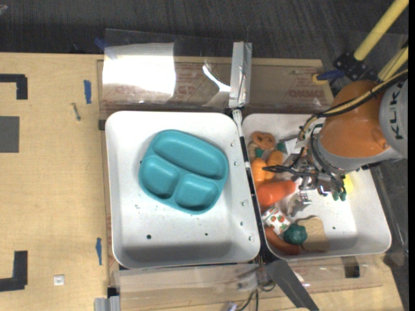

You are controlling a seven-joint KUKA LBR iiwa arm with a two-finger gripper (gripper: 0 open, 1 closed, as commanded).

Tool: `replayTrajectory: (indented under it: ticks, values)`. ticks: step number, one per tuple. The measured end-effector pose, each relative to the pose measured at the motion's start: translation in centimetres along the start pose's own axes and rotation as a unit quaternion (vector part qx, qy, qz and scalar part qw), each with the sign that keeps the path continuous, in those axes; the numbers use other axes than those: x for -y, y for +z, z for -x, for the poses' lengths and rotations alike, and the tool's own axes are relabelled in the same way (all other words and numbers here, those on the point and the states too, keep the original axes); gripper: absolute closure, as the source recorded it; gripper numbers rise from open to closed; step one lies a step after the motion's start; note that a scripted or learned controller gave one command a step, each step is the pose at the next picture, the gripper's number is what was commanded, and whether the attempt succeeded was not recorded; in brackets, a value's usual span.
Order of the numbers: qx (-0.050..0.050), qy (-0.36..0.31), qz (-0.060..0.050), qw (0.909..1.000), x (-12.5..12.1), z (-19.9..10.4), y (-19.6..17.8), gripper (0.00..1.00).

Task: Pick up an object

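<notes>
The right bin [369,229] holds several toy food pieces along its left side. Among them are an orange carrot-like piece [275,192], a small orange round piece [259,171], a brown piece [262,138], a green round piece [297,234] and a tan bread slice [316,233]. A white piece with red spots [277,221] lies between the carrot and the green piece. My gripper [300,190] hangs below the orange wrist band [353,131], low over the middle of this bin, just right of the carrot-like piece. Nothing shows as lifted.
The left bin [130,225] carries a teal divided plate [184,169]. A yellow piece [347,185] peeks out under the wrist. A metal divider [239,76] and clear plastic sheeting stand behind the bins. A wooden bench top lies to the left.
</notes>
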State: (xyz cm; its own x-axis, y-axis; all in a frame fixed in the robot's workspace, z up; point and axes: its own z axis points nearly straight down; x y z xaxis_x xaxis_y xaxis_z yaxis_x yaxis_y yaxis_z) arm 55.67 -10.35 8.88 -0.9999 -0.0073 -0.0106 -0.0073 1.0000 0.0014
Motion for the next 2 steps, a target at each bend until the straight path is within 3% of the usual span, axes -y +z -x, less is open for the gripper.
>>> replayTrajectory:
  ticks: [1,2]
  values:
    - [0.000,-0.014,-0.003,0.9999,-0.34,0.43,-0.01,0.00]
    - [0.006,-0.015,-0.002,0.9999,-0.47,0.89,-1.00,1.00]
